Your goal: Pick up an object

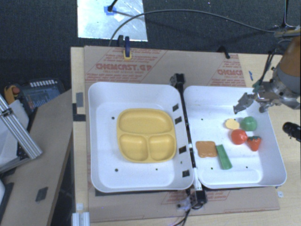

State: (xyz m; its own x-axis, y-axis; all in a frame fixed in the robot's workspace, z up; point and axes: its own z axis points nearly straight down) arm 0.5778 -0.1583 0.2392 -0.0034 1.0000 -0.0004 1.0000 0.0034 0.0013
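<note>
The right bin [207, 102] holds several toy foods: a pale yellow piece [231, 124], a green ball [249, 123], a red tomato [238, 136], a red strawberry [254, 143], an orange-brown slab [206, 149] and a green stick [224, 157]. My gripper [251, 108] hangs over the bin's far right part, just above and behind the green ball. Its two fingers stand apart, open, with nothing between them.
A yellow divided plate [145, 134] lies in the left bin [101, 102]. A black hinge strip [184, 131] runs between the bins. The bench's cardboard [141, 67] lies behind them, with a cable and a foil sheet [110, 13] farther back.
</note>
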